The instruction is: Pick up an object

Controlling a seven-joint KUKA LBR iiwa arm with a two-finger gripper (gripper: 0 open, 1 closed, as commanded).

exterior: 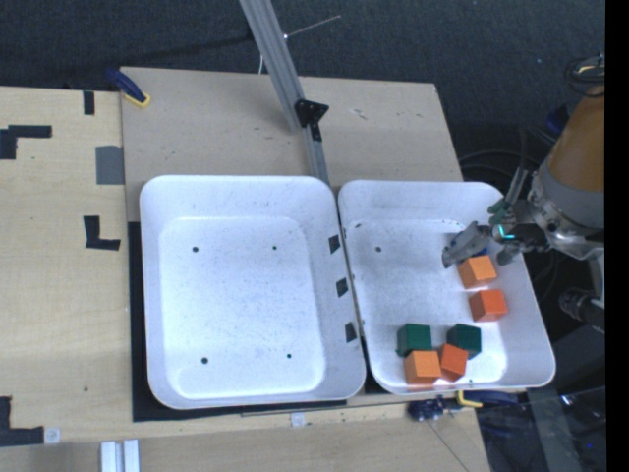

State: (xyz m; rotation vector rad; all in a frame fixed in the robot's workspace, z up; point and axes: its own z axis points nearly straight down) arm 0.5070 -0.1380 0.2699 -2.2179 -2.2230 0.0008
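From above, the end effector point(480, 247) hangs in the right bin point(393, 362), just over an orange block point(479, 270); how far it is open cannot be told. Beyond that block lie another orange block point(488, 305) and a green-orange cluster point(437, 350). The desk point(373, 126) is tan wood.
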